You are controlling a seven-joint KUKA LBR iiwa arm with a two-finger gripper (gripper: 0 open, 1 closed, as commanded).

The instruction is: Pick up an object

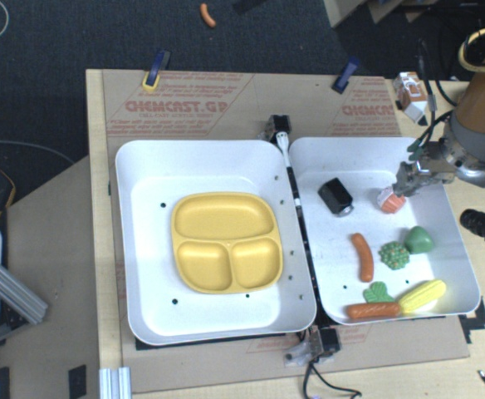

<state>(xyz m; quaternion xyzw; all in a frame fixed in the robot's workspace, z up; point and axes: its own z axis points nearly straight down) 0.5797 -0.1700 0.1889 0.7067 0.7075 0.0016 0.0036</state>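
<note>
My gripper (pixel 404 181) hangs over the upper right part of the right bin (pixel 342 160), reaching in from the right. A small red-and-pale toy food piece (pixel 391 200) lies right at the gripper's tip, touching or nearly touching it; whether it is held cannot be told. Further down the bin lie a red sausage (pixel 362 256), a green broccoli (pixel 394 256), a round green piece (pixel 419 239), a yellow corn cob (pixel 423 296), a small green leafy piece (pixel 377 292) and an orange sausage (pixel 373 311).
A black cylinder (pixel 335 196) lies loose in the right bin, left of the gripper. The left bin (pixel 143 181) holds a yellow divided plate (pixel 225 241). A black divider with clamps runs between the bins.
</note>
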